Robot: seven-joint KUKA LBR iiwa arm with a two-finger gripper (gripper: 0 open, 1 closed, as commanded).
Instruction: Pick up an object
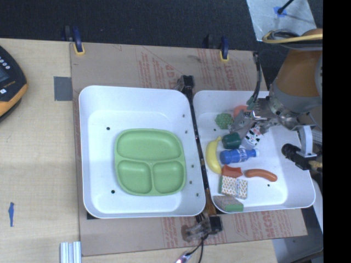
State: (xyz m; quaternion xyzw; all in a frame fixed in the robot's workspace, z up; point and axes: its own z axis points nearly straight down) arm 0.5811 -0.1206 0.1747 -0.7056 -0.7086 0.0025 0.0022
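Grey pouch point(227, 204) lies lowest; end effector point(245, 126) over the toys, grip state cannot be told

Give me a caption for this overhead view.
Robot gripper reaching into the toy-filled right bin; a green divided plate sits in the left bin.

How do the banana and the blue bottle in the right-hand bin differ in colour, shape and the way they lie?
Colour: the banana is yellow; the blue bottle is blue with a paler cap end.
Shape: the banana is curved; the bottle is straight.
Pose: the banana runs up and down the view beside the bin's left wall; the bottle runs across it.
Both lie flat in the right bin, side by side.
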